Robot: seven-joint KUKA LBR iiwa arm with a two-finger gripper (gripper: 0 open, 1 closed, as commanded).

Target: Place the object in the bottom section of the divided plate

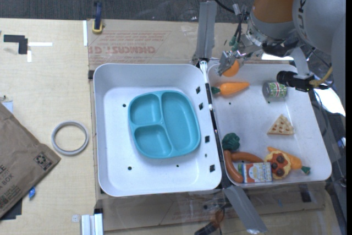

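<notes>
The teal divided plate (164, 124) lies in the left white bin (110, 135), with one long section on its right side and two smaller ones on its left. My gripper (230, 63) hangs over the back left corner of the right bin (316, 118), beyond the plate. A small orange object (234, 68) shows between its fingers, which are shut on it. Just in front of the gripper a toy carrot (231, 88) lies on the bin floor.
The right bin also holds a small can (275, 90), a triangular slice (281, 126), broccoli (230, 141), a hot dog (235, 163), a carton (257, 173) and a pizza toy (281, 162). A tape ring (70, 137) and a cardboard box (22, 157) lie left of the bins.
</notes>
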